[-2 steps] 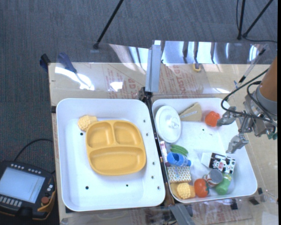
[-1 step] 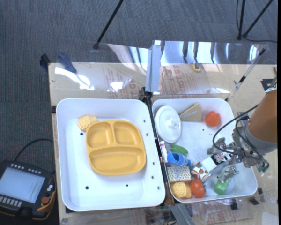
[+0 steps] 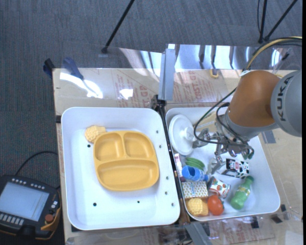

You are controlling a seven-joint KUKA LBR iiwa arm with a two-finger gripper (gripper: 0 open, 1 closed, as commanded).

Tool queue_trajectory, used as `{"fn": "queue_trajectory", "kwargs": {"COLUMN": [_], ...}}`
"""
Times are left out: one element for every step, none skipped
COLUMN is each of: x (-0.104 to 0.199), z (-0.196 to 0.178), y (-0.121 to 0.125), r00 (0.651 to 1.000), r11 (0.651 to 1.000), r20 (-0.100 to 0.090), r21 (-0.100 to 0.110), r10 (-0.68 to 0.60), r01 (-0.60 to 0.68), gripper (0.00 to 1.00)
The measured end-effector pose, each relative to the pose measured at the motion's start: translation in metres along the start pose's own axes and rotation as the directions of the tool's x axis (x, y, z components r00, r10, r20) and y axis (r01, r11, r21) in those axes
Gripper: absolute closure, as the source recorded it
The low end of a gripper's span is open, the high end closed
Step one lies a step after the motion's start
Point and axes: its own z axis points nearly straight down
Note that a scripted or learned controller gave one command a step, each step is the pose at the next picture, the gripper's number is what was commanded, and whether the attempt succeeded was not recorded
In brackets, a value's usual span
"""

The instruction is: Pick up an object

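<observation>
My gripper [image 3: 226, 156] hangs low over the middle of the right bin [image 3: 269, 185], under the orange wrist band. Just below and right of it lies a black-and-white cow toy [image 3: 237, 167]. A white round lid [image 3: 182, 131] lies to its left. In front of it are a green pod [image 3: 196, 163], a blue cup [image 3: 192, 174], a red-and-white can [image 3: 220, 187], a green bottle [image 3: 241, 193], a red tomato [image 3: 215, 205], a yellow corn piece [image 3: 195, 206] and a patterned box [image 3: 195, 189]. I see nothing held.
The left bin [image 3: 74, 188] holds a yellow divided plate [image 3: 126, 160] and a small yellow knobbly toy [image 3: 94, 133] at its back left. A teach pendant [image 3: 23, 203] lies on the floor at the lower left. Cables loop from the wrist over the right bin.
</observation>
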Motion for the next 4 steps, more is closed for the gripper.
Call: {"fn": "queue_trajectory", "kwargs": {"x": [0.112,0.093,0.092,0.093], "z": [0.0,-0.001,0.001,0.0], "y": [-0.011,0.064,0.009,0.066], "r00": [0.996,0.967,0.989,0.977], "r11": [0.996,0.967,0.989,0.977], "r20": [-0.005,0.0,-0.004,-0.005], "r21": [0.001,0.005,0.001,0.002], "r10": [-0.09,-0.254,-0.149,-0.211], "r01": [0.09,0.254,0.149,0.211], "gripper": [0.0,0.0,0.0,0.0]}}
